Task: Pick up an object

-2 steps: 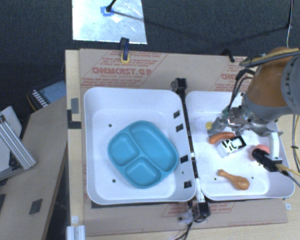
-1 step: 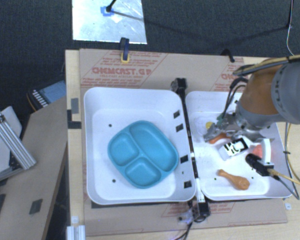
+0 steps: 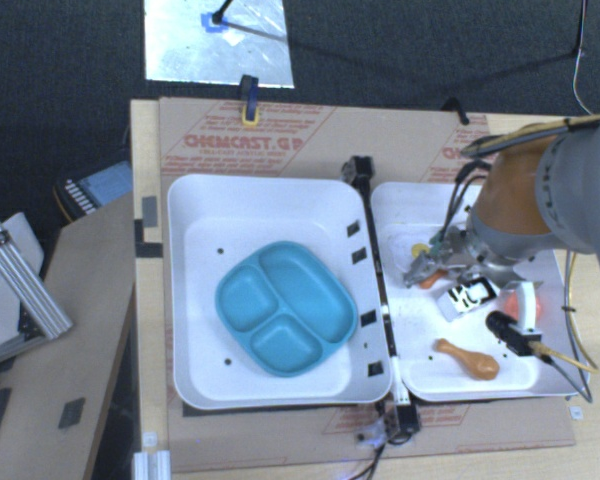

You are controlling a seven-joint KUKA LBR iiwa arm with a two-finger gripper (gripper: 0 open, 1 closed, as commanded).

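Note:
My gripper (image 3: 423, 269) is low in the right bin (image 3: 400, 213), near its left-middle, with the grey arm and its orange band reaching in from the right. A small yellow thing (image 3: 420, 252) and a small orange thing (image 3: 434, 281) lie right at the gripper's tip; whether either is between the fingers I cannot tell. A tan drumstick-shaped piece (image 3: 467, 358) lies near the bin's front wall, apart from the gripper. A red-orange thing (image 3: 529, 305) lies to the right, partly hidden under the arm.
The left bin (image 3: 195, 218) holds a blue divided plate (image 3: 284, 306) in its middle. A black divider strip (image 3: 370, 258) runs between the two bins. Cardboard lies under both bins, and a shiny metal sheet (image 3: 218, 28) lies beyond the bench.

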